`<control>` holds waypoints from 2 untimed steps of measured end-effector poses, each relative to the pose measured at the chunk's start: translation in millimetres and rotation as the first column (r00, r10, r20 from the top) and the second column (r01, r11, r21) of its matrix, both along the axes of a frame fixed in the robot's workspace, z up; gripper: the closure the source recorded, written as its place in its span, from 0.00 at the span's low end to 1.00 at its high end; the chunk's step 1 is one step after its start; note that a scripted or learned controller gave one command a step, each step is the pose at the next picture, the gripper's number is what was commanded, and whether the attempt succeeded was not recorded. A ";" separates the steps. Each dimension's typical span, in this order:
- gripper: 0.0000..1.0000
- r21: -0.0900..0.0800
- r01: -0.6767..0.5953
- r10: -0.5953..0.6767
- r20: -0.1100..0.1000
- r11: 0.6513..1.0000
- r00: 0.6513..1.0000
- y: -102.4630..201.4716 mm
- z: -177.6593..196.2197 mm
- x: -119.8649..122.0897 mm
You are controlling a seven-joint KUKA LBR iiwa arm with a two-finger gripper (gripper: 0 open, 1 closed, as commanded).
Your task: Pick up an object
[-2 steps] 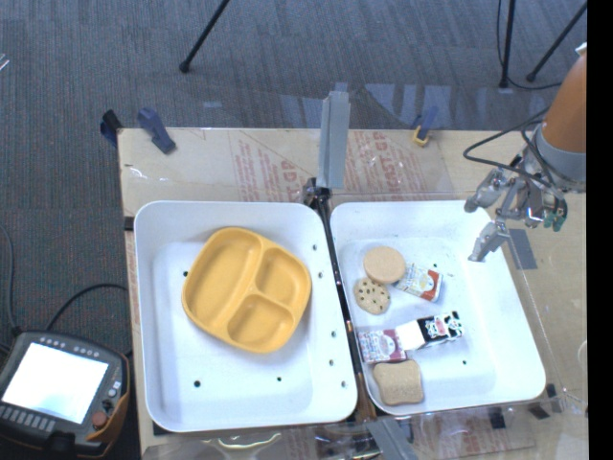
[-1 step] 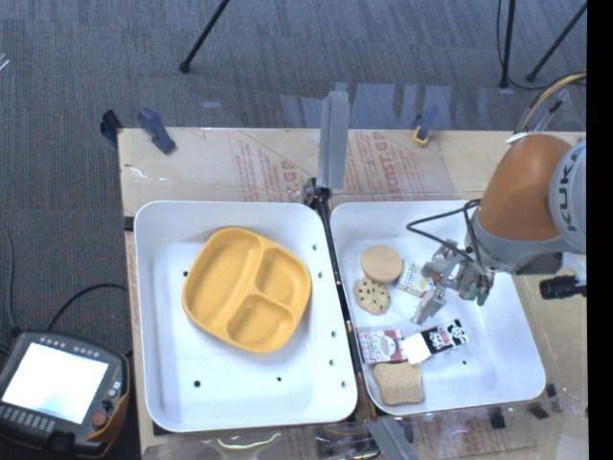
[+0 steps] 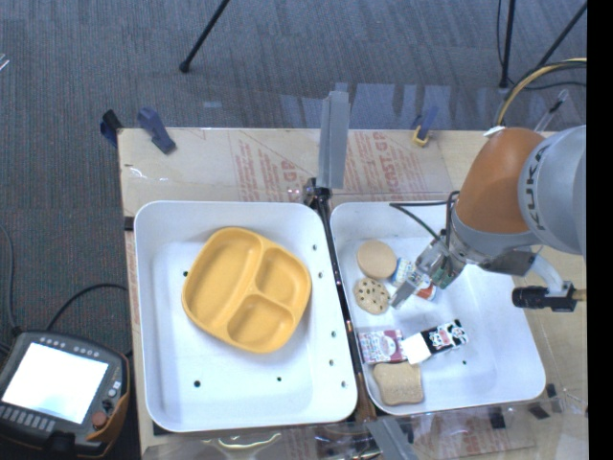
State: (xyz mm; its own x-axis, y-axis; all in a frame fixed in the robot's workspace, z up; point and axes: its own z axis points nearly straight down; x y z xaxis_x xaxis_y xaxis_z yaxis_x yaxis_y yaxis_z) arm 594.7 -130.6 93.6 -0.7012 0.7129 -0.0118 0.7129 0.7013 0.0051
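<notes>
Two white bins on my tabletop (image 3: 239,161), nothing lifted yet
My pincer (image 3: 414,286) sits low in the right bin (image 3: 508,353) beside the chocolate-chip cookie (image 3: 372,295); I cannot tell its grip, so the pick remains undone

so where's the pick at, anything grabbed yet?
Done: the arm has the gripper low in the right bin, beside the chocolate-chip cookie and the plain cookie. In hand: nothing visibly between its fingers. Left: close on an item and lift it. The toast, both cartons and the yellow plate lie flat.
</notes>
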 end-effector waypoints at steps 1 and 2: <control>0.00 0.004 0.552 -0.552 -0.012 0.834 0.834 -11.0 49.8 9.7; 0.00 0.000 0.676 -0.676 -0.019 0.737 0.737 -22.2 -9.3 -27.3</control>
State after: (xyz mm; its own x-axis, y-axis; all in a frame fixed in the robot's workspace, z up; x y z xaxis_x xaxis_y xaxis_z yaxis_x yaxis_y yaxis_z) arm 567.4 -152.8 84.3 -0.0351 0.9994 0.0015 0.9993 0.0351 -0.0089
